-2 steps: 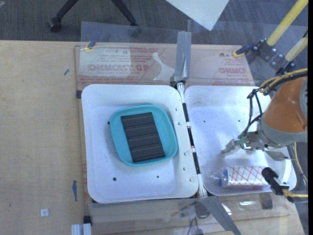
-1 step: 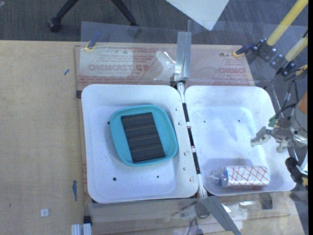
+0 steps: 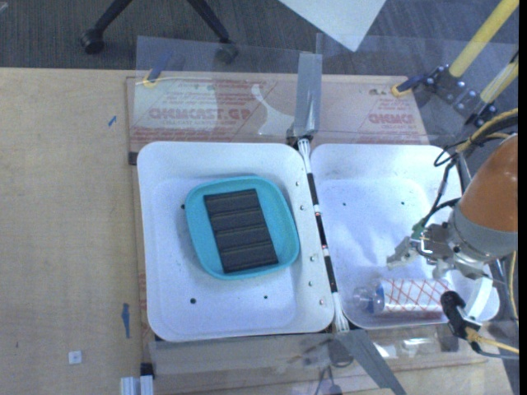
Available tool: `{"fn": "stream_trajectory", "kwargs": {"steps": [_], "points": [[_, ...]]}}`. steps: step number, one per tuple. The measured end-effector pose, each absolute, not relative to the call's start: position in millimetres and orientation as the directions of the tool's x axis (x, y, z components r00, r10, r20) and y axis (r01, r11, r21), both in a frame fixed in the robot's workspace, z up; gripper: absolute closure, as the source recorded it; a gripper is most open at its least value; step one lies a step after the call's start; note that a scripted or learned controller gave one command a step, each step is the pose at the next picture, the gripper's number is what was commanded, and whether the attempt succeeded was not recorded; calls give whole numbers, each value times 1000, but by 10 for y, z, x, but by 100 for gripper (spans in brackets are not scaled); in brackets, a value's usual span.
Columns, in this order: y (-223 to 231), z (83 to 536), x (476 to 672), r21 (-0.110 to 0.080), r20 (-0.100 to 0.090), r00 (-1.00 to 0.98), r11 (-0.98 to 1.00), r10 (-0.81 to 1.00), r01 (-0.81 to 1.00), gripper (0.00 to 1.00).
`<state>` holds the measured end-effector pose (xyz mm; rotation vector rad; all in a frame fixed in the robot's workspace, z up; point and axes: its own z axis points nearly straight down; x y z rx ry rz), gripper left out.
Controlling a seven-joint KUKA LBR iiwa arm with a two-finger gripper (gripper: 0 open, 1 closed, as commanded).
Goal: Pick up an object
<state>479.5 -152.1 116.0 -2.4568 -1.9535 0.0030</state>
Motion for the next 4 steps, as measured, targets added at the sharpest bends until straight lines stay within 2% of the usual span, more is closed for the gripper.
{"fn": "stream_trajectory", "kwargs": {"steps": [1, 2, 3, 4], "points": [[-1203, 882, 4807, 5, -2, -46, 46, 999, 999, 0], [-1823, 1352, 4793, 0, -1, -13, 13, 1000, 1000, 0], [-2024, 1888, 4912, -1, -1, 394, -394, 919, 919, 0], [-2018, 1982, 4921, 0, -3, 391, -391, 921, 921, 100]]}}
